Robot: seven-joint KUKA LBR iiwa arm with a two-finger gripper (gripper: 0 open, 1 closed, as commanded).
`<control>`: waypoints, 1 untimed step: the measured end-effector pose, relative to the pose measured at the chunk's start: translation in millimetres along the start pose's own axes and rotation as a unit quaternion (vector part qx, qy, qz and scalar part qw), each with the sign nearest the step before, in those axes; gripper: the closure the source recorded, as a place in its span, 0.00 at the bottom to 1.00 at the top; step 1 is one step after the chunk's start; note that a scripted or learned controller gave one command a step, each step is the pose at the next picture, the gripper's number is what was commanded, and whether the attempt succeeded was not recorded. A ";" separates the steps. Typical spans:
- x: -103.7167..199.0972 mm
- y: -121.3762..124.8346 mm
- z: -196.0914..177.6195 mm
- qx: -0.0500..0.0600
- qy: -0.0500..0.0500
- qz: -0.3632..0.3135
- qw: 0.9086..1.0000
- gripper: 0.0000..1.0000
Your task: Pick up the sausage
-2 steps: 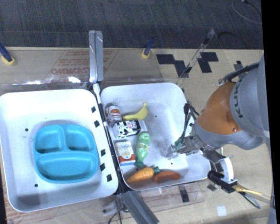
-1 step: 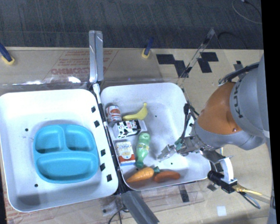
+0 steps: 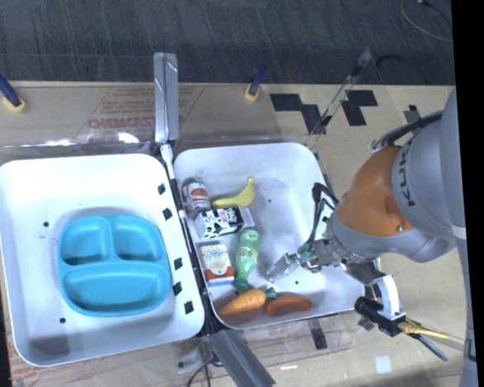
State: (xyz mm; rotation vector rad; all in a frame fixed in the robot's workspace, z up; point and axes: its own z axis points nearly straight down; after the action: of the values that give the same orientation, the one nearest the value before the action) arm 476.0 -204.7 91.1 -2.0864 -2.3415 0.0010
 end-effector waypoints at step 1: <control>0.4 0.6 -9.6 0.001 0.001 -0.002 1.000 1.00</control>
State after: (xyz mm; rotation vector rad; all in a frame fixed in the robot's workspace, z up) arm 476.6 -204.2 100.7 -2.0813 -2.3439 0.0010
